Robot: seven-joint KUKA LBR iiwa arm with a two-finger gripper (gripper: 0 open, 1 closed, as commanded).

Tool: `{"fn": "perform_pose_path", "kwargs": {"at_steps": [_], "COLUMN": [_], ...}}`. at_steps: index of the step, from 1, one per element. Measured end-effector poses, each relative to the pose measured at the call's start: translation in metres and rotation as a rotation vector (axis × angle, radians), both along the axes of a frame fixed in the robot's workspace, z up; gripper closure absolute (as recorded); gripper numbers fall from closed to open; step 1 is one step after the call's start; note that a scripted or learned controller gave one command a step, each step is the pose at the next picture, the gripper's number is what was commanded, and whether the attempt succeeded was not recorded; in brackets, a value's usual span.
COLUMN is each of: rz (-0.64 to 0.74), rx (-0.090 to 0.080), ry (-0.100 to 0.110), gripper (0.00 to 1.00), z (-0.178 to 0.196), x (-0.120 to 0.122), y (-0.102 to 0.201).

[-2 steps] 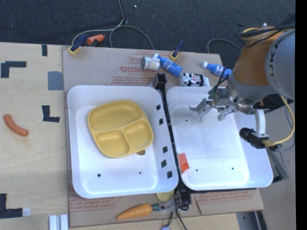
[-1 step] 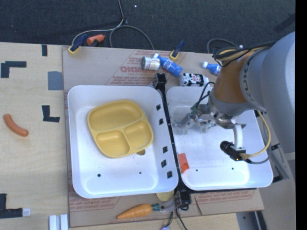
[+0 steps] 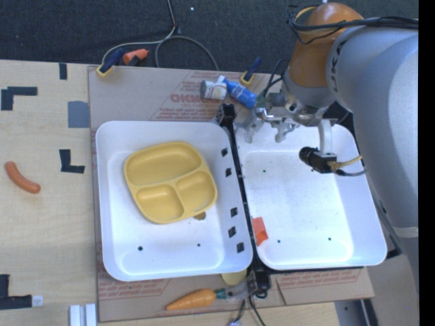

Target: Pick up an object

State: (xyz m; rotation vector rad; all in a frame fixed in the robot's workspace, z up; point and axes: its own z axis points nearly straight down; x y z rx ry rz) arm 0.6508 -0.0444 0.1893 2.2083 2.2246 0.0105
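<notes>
A yellow divided plate (image 3: pixel 170 180) lies in the left bin (image 3: pixel 112 209), with a small brown thing (image 3: pixel 199 216) peeking out at its near edge. My gripper (image 3: pixel 264 132) hangs over the far left corner of the right bin (image 3: pixel 306 209). It is open, its two fingers (image 3: pixel 248 133) point down and apart, and nothing sits between them. The grey arm with its orange band (image 3: pixel 319 39) rises behind it at the upper right.
A small orange tag (image 3: pixel 259 231) sits on the divider between the bins. A toy carrot (image 3: pixel 194 299) lies on the cardboard in front of the bins, and a sausage (image 3: pixel 22 178) on the table far left. Clamps (image 3: pixel 122 58) and a blue-white object (image 3: pixel 228 90) line the far edge.
</notes>
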Motion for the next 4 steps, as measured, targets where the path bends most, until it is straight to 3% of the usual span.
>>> {"fn": "perform_pose_path", "kwargs": {"at_steps": [1,2,3,4], "rz": [-0.014,-0.004,-0.006,-0.005], "rx": [-0.005,-0.002,-0.001,-0.002], "ry": [0.011,0.01,0.008,0.007], "gripper": [0.0,0.0,0.0,1.0], "z": [-0.04,-0.107,-0.104,-0.094], "x": [0.016,-0.006,0.019,0.018], "y": [-0.115,-0.059,-0.05,-0.05]}}
